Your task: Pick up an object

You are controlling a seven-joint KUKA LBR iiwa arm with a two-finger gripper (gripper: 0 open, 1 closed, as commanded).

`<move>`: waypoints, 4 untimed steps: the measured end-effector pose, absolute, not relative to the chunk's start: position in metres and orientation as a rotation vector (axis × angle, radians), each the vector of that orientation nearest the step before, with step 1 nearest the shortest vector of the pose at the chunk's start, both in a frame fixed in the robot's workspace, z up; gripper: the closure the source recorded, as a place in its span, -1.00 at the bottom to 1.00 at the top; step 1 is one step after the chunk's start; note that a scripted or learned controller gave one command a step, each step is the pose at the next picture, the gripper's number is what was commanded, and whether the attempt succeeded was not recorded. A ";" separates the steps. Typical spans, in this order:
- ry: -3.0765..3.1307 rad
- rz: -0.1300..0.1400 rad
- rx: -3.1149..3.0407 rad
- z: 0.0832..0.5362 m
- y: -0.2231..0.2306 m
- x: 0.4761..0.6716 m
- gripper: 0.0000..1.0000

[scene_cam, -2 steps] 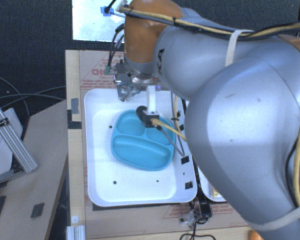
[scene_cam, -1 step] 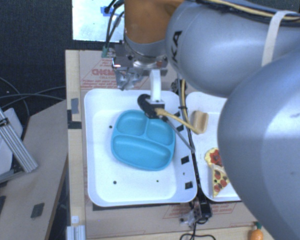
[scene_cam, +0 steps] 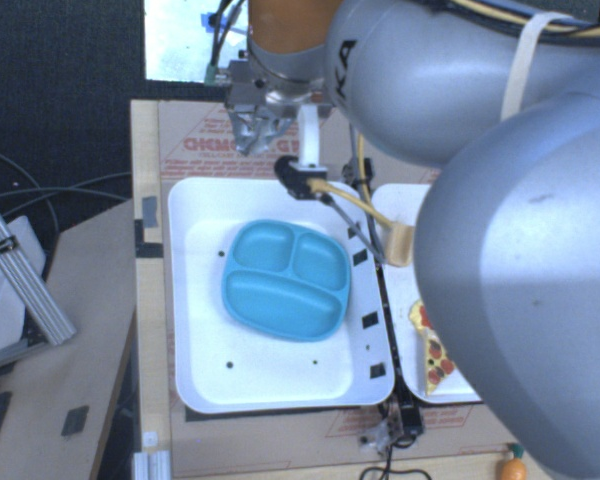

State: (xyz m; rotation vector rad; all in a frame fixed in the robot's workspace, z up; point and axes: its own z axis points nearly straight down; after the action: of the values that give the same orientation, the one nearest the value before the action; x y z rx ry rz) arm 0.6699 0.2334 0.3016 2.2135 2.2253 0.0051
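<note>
A light blue divided plate [scene_cam: 285, 278] lies flat in the middle of the left white bin [scene_cam: 202, 368]. My gripper [scene_cam: 254, 136] hangs above the cardboard just beyond that bin's far edge, up and to the left of the plate and well clear of it. Nothing shows beneath it. In the right bin [scene_cam: 405, 203], a flat yellow and red pizza-slice toy [scene_cam: 433, 353] peeks out from under the arm, with a tan wooden piece [scene_cam: 400, 243] near the shared wall.
The big grey arm [scene_cam: 480, 168] covers most of the right bin. A black and white fitting [scene_cam: 300, 173] with a yellow cable hangs over the left bin's far right corner. Metal framing [scene_cam: 20, 278] stands at the left. Cables lie along the front edge.
</note>
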 end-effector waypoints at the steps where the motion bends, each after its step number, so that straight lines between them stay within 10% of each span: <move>1: 2.231 0.008 2.212 0.369 0.235 0.593 1.00; 2: 2.222 -0.012 2.225 0.240 0.233 0.638 1.00; 3: 2.230 -0.012 2.221 0.217 0.235 0.530 1.00; 4: 2.223 -0.007 2.224 0.202 0.226 0.484 1.00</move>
State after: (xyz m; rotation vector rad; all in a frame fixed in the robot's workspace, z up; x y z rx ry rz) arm 0.4841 0.2257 0.2022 2.2243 2.2232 -0.0066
